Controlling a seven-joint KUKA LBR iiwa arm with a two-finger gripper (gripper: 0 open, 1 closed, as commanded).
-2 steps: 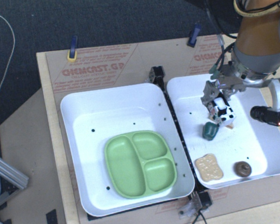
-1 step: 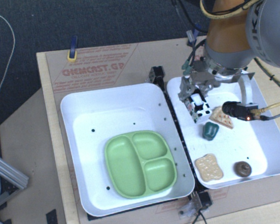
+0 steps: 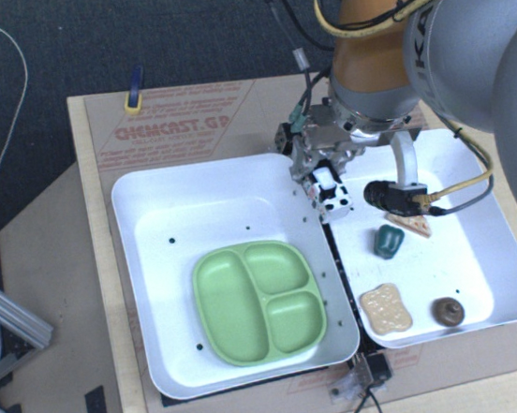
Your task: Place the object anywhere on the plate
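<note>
A green three-compartment plate [image 3: 257,300] lies in the left bin, toward its front. My gripper [image 3: 329,191] hangs over the divider between the two bins, behind and to the right of the plate. A small white object with black spots [image 3: 335,196] sits between its fingers, so the gripper is shut on it. The object is off the bin floor and not over the plate.
The right bin [image 3: 490,246] holds a teal piece [image 3: 388,240], a tan wedge [image 3: 414,225], a beige cracker-like piece [image 3: 385,309] and a brown donut [image 3: 449,311]. The left bin's white floor [image 3: 194,219] lies bare behind the plate. The arm's bulk fills the upper right.
</note>
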